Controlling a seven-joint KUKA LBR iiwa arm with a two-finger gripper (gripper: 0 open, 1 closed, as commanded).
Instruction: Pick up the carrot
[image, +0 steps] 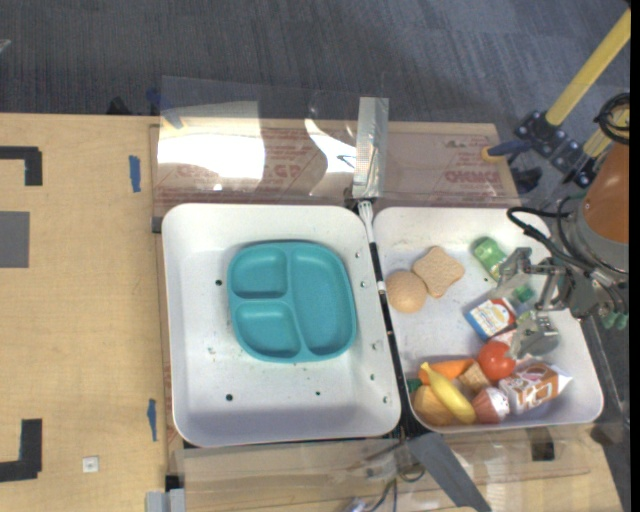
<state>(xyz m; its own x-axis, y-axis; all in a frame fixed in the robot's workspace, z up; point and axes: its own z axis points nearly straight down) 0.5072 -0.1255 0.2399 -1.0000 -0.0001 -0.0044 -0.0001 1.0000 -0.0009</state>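
Down at the near edge of the right bin (585, 345), the carrot (449, 369) lies wedged among the banana (447, 392), tomato (496, 359) and a juice carton (533, 388), while the gripper (530, 300) hovers just above them, jaws spread wide, holding nothing.

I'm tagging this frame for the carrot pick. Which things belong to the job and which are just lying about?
Job: carrot, gripper, right bin.

Lying about: teal tray in left bin, banana, tomato, bread slice, bun, green item, small carton.
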